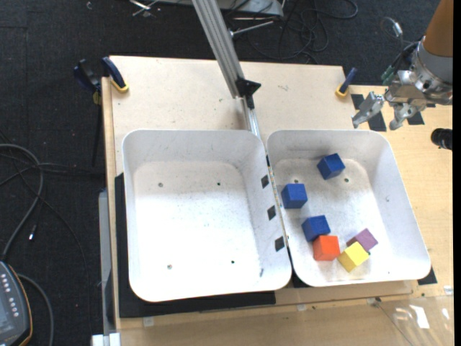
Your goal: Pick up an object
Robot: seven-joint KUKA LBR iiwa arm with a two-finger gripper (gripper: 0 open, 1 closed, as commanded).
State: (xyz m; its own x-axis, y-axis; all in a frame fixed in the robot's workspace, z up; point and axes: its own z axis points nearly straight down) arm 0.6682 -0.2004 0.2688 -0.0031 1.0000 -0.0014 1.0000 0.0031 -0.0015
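- Above the far right corner of the bench, the gripper (384,111) hangs outside the right bin (403,193), past its far rim; its two fingers stand spread apart with nothing between them, so the jaws are wide and hold nothing.
- In the right bin lie all the candidate objects: a blue cube (330,166) near the far wall; a second blue cube (294,194) close to the wall shared with the other bin; a third blue cube (315,227) nearer the front; an orange cube (326,247) touching that third one; a yellow cube (354,256) and a purple cube (366,239) pressed together just beside the orange.
- As a judgement, the task is barely begun; no object is lifted, and approach, descent, closing and lift are all left to do.
- The left bin (137,215) bears only scuffs and specks; it offers no target.
- For room, the far blue cube stands well apart from its neighbours and nearest the gripper, which should make it the easiest pick; the front cluster is crowded, so fingers would likely nudge a neighbour.
- The sloping bin walls and the slanted metal bar (216,38) over the far bench are the edges to mind.
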